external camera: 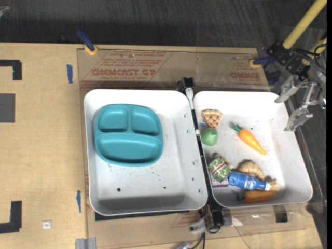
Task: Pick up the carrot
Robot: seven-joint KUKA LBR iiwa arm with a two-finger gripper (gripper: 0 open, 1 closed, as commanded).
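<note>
The carrot (250, 139) lies in the right bin (290, 183), in its upper middle area, on the bare white floor. Its green top points toward the upper left and its orange tip toward the lower right. It touches no other item.

The gripper (296, 105) sits at the right bin's upper right corner, over the rim and well apart from the carrot. Two metal fingers (287, 92) show, spread with a clear gap between them — nothing is held in that gap.

Other contents of the right bin:
- A waffle-textured pastry slice (211, 118) lies near the left wall, toward the top.
- A green round fruit (209, 136) rests just below the slice, touching or nearly touching it.
- A small printed packet (218, 168) lies lower down by the left wall.
- A croissant (249, 167) lies to the right of the packet.
- A blue bottle (246, 181) lies on its side just below the croissant.
- An orange-brown item (257, 195) lies along the bottom wall — what it is cannot be told.

The left bin (104, 196) holds a teal divided plate (128, 134) in its upper half, with three compartments facing up.

Both bins rest on a cardboard sheet (36, 165) covering the bench.
</note>
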